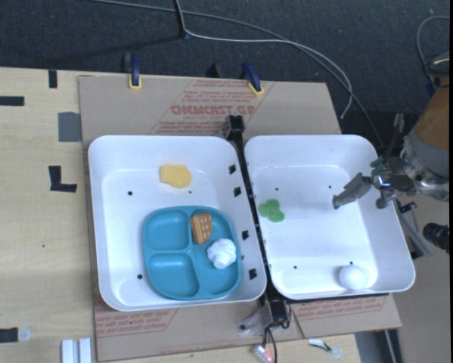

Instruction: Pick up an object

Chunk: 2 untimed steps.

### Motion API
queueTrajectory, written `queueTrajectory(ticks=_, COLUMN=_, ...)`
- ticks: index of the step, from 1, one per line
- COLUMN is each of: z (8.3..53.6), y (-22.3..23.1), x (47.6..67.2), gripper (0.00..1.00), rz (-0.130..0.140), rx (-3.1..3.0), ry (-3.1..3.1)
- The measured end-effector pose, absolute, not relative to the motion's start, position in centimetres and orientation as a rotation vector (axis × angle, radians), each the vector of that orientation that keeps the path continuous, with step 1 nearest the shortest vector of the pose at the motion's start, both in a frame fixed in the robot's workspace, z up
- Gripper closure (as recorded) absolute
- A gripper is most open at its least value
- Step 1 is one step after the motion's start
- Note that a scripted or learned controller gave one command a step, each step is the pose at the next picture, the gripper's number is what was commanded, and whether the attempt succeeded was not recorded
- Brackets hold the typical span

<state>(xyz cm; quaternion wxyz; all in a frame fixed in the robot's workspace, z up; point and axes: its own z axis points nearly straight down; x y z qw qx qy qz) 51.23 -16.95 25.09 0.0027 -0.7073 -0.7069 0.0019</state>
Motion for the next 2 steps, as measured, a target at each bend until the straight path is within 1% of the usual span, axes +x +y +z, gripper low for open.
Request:
queueTrajectory(ticks=1, z=25.4, y=-16.9, x=51.3, gripper=0.0, rz=0.0, rx=-2.221, ry=-2.222)
queueTrajectory(ticks=2, z=20.5, y=-17.6, x=51.8, gripper=0.0, rz=0.004, rx=-2.218, ry=-2.219)
